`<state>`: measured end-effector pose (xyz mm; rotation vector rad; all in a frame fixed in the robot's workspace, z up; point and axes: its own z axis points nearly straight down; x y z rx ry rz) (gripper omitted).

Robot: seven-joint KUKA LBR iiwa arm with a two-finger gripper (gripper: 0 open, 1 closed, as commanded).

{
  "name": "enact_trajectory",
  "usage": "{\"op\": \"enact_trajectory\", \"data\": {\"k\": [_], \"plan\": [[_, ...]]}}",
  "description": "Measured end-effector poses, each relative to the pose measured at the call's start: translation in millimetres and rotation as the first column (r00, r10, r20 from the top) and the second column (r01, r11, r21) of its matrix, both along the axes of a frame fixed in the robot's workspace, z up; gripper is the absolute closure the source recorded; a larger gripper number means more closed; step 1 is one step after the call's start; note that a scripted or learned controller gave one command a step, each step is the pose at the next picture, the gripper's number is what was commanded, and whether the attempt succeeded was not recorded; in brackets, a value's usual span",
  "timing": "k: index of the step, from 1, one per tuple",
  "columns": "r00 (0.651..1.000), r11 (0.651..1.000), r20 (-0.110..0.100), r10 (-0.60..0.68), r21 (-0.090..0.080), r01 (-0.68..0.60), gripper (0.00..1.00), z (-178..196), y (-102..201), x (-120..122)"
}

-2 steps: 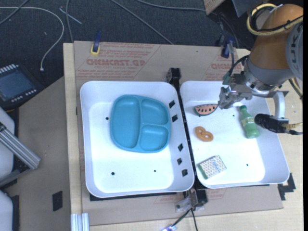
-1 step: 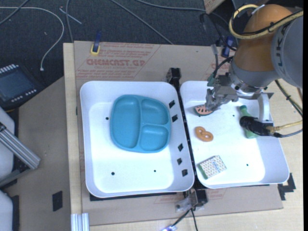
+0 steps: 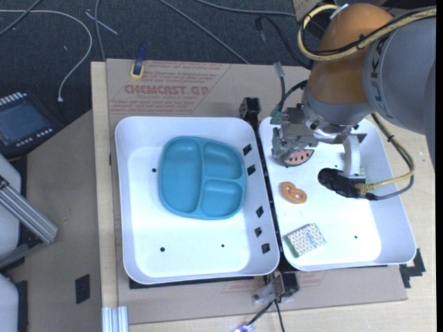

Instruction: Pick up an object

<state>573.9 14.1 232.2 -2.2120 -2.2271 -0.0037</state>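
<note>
Gripper (image 3: 289,148) hangs low over the right bin (image 3: 387,244), in the bin's upper-left corner as this view shows it, close to the wall it shares with the left bin (image 3: 131,206). Whether the pincer is wide or narrow I cannot tell, because the wrist body covers it from above. The likely target is the red slice-shaped piece (image 3: 300,160), which lies flat on the bin floor and is partly hidden under the gripper. Contact cannot be resolved. In my judgement the step in hand is seating on this piece and closing. The piece looks thin and flat, so the descent probably has to reach the floor. The closure should cross its narrow span, with the tool centred so that it does not skid off the curved edge. The dividing wall is just beside the tool on its left, so side travel should be kept small. The lift should go straight up, and the hold should be checked before any traverse. The orange ring (image 3: 293,193) lies near but apart, lower in the view, and the patterned card (image 3: 305,238) lies well apart by the front corner; neither should be disturbed. The blue divided plate (image 3: 201,177) sits alone in the left bin. Both bins are smooth white and rest on a printed cardboard sheet (image 3: 173,87). Beyond it is a dark floor with loose cables (image 3: 76,30).
</note>
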Motion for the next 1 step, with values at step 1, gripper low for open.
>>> {"op": "enact_trajectory", "data": {"k": [1], "plan": [[1.0,1.0,-0.003,-0.001,-0.001,0.001,1.0,-8.4,52.7,-8.1]]}}
